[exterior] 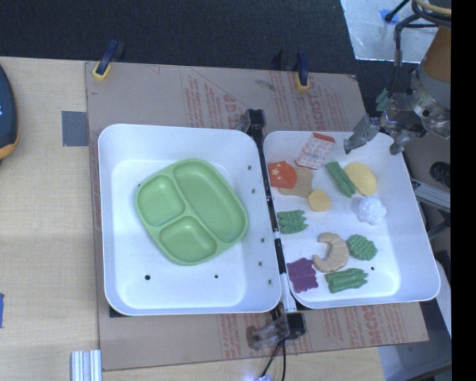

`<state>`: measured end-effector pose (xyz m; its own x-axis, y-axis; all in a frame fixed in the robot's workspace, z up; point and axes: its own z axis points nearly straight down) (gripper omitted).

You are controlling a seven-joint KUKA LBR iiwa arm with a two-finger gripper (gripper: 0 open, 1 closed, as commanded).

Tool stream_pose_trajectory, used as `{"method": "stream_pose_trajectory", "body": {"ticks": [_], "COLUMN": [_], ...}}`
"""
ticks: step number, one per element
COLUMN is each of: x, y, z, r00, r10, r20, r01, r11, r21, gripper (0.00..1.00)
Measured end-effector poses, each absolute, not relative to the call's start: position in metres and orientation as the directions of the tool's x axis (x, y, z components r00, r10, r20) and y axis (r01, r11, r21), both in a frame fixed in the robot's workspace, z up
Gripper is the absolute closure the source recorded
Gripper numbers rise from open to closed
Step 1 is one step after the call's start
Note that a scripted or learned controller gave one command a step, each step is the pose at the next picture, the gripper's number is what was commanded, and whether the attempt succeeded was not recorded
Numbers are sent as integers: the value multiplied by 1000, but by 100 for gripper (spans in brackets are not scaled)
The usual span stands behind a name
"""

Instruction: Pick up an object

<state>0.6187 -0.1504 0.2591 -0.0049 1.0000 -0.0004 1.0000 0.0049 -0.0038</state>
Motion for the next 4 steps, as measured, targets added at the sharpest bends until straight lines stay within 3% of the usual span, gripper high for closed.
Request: {"method": "stream_pose_trajectory", "body": {"ticks": [1, 2, 3, 4], "x": [609, 658, 625, 658], "y": [-176, -213, -201, -184], "z": [122, 91, 92, 93], "r00": [-3, -5, -2, -6], "r10": [1000, 1000, 1000, 1000], "r20": [0, -2, 0, -1], "r01": [1000, 1000, 1000, 1000], "r11": [3, 5, 2, 6], "r21": [-12, 1, -7, 1], "gripper": [0, 0, 0, 0]}}
